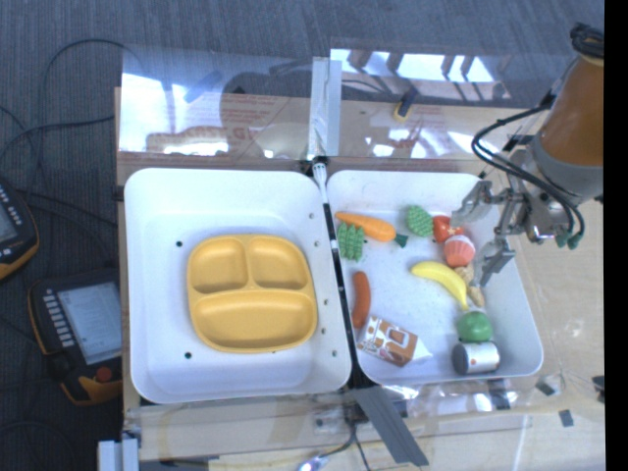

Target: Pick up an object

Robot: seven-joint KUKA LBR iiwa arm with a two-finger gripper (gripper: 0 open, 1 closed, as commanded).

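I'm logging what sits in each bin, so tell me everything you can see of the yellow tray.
The yellow tray lies flat, near the middle of the left bin, resting on the bin's white floor. It looks like smooth moulded plastic, a rounded rectangle with soft corners. Raised ridges split it into three compartments: two smaller ones along the far side and one wide one along the near side. All three hold nothing. It is apart from the bin walls, and nothing else touches it.

Bench [221, 130] bearing two white bins [157, 204] side by side
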